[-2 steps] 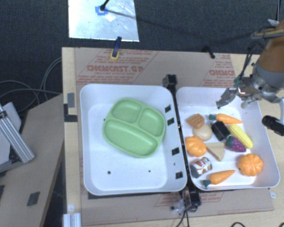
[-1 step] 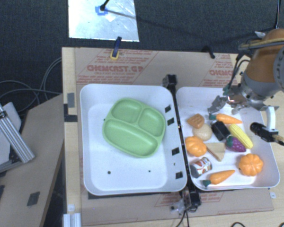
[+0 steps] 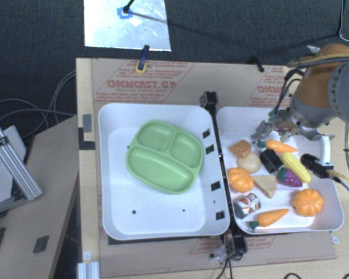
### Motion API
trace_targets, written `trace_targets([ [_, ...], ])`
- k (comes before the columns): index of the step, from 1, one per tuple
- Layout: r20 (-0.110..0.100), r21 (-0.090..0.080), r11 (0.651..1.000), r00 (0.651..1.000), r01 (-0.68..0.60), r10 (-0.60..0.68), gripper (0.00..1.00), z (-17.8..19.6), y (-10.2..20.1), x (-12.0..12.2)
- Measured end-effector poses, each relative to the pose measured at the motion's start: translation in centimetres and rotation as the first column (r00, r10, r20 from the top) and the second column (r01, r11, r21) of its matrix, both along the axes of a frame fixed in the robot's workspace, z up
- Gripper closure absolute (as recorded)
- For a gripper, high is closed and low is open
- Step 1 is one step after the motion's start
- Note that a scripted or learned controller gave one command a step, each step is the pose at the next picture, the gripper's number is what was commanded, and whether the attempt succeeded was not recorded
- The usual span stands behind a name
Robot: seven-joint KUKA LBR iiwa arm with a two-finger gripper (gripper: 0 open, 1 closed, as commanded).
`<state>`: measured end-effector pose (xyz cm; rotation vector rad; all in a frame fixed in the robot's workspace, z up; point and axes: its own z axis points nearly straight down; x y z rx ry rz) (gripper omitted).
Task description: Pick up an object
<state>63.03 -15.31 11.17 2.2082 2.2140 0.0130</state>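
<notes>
You saw two shallow white plastic bins sitting side by side on a brown cardboard-covered bench, split by a black divider [image 3: 216, 156], which serves as the landmark here. Left of the divider, the left bin [image 3: 119, 214] held a smooth, pale green compartment plate [image 3: 164, 156], rounded at the corners with three recesses, lying at a tilt near the bin's middle.

Right of the divider, the right bin [image 3: 331, 217] held a jumble of glossy toy food. Just beside the divider lay a tan bread piece [image 3: 241, 149], a pale round onion-like piece [image 3: 250, 163], a ribbed orange pumpkin [image 3: 241, 180] and a small red-and-white can [image 3: 247, 203] on its side. Further right were a beige wedge [image 3: 266, 185], a tapered orange carrot [image 3: 271, 217], a dark eggplant-like piece [image 3: 270, 160], a second carrot [image 3: 281, 146], a yellow corn cob [image 3: 295, 166], bumpy purple grapes [image 3: 289, 179] and another pumpkin [image 3: 308, 202].

The gripper [image 3: 269, 128] hung over the right bin's far part, just above the second carrot, below the grey and orange arm [image 3: 320, 92]. Nothing could be seen between its fingers, and you could not tell whether they were spread or closed.
</notes>
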Motion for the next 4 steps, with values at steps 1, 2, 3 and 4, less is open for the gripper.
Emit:
trace_targets([
  [1, 0.0, -0.001, 1.0, 1.0, -0.001, 0.001, 1.0, 0.9, 0.0, 0.0],
  [2, -0.008, 0.002, 1.0, 1.0, -0.002, 0.002, 1.0, 7.3, -0.2, 0.5],
  [3, -0.009, 0.003, 1.0, 1.0, -0.004, 0.004, 1.0, 11.6, -0.2, 0.7],
  [4, -0.014, 0.006, 1.0, 1.0, -0.007, 0.007, 1.0, 12.3, 5.8, -0.3],
])
